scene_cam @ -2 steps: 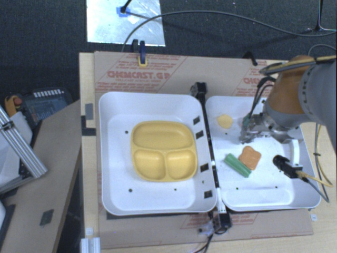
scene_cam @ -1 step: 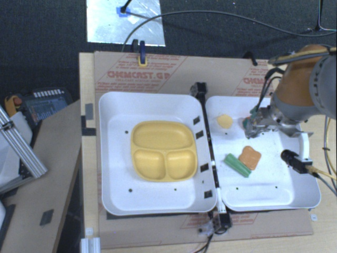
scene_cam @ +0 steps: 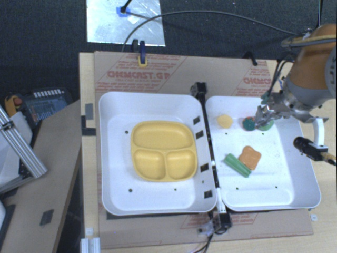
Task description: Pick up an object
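Note:
The right bin (scene_cam: 295, 194) holds several small items. A pale yellow round piece (scene_cam: 225, 121) lies near its back left. A small green and red item (scene_cam: 248, 124) sits just right of it, directly at the tip of my gripper (scene_cam: 261, 118), which hangs low over the bin's back edge. More green shows under the gripper, partly hidden by it. An orange piece (scene_cam: 250, 157) and a green stick-shaped piece (scene_cam: 237, 165) lie side by side, touching, in the middle of the bin.
The left bin (scene_cam: 113, 157) carries a yellow compartment plate (scene_cam: 162, 150). A black divider with clips (scene_cam: 207, 141) runs between the bins. A black part of the arm (scene_cam: 310, 147) juts over the right bin's right rim.

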Controlling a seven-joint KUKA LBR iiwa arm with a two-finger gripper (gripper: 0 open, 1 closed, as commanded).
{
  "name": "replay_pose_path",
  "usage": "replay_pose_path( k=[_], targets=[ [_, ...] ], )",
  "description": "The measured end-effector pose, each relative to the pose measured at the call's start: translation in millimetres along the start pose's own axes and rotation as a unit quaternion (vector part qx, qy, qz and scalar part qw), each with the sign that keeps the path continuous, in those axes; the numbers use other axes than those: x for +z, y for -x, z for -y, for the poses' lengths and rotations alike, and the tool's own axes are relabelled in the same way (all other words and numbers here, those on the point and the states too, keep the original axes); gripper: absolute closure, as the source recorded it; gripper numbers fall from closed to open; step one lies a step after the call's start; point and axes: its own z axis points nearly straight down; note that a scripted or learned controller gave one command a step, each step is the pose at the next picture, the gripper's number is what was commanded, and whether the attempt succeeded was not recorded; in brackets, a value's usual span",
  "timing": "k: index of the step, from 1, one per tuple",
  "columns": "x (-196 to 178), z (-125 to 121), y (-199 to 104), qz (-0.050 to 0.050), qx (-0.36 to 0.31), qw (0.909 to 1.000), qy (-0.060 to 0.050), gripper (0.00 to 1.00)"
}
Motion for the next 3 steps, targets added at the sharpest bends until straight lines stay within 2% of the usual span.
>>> replay_pose_path(
  k=[1, 2, 3],
  targets=[
    [-15, -1, 0, -0.001, 0.000, 1.0000, -0.002, 1.00],
    [-8, -4, -50, -0.001, -0.002, 1.0000, -0.003, 1.00],
    [-7, -21, -109, -0.002, -0.003, 1.0000, -0.003, 1.00]
  ],
)
